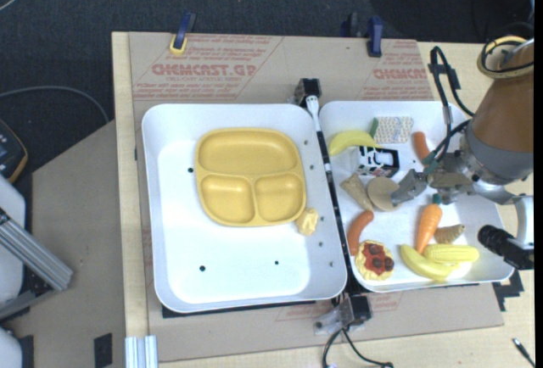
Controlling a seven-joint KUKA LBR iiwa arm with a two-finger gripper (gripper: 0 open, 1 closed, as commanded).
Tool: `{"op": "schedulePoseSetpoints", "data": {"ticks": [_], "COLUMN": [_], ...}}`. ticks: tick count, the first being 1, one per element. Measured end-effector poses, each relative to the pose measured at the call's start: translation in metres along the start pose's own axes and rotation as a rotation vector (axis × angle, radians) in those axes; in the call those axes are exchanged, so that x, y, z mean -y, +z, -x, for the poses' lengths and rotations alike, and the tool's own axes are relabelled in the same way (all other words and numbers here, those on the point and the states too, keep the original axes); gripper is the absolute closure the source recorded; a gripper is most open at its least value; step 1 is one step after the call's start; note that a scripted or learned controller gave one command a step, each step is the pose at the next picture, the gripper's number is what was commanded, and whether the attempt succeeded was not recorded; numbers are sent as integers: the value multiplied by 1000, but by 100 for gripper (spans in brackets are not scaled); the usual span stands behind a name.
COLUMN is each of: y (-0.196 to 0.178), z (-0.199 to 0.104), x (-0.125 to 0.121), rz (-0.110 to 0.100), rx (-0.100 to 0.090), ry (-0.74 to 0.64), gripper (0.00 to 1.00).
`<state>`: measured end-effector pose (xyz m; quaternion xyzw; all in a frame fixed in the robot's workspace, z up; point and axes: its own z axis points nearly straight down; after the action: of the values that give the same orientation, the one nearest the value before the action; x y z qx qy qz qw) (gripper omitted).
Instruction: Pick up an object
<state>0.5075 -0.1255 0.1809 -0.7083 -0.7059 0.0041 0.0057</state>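
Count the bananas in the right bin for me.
3. One banana lies near the right bin's top left corner; the other two bananas sit together at the bottom right, beside the carrot. The arm's wrist may hide more.

A mustard-yellow tray [249, 175] lies in a white bin [170, 214]; an orange carrot [427, 225] beside yellow bananas [437, 259].

The brown board [254, 61] under the bins bears red print — "CHEMCAST GP", it seems — left of centre, and again, partly hidden, at the right.
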Motion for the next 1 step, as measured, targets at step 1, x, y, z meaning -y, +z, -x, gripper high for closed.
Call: {"op": "schedulePoseSetpoints", "data": {"ticks": [1], "y": [-7], "z": [0], "x": [-3], "rz": [14], "rx": [2], "ry": [-3], "gripper": [0]}}
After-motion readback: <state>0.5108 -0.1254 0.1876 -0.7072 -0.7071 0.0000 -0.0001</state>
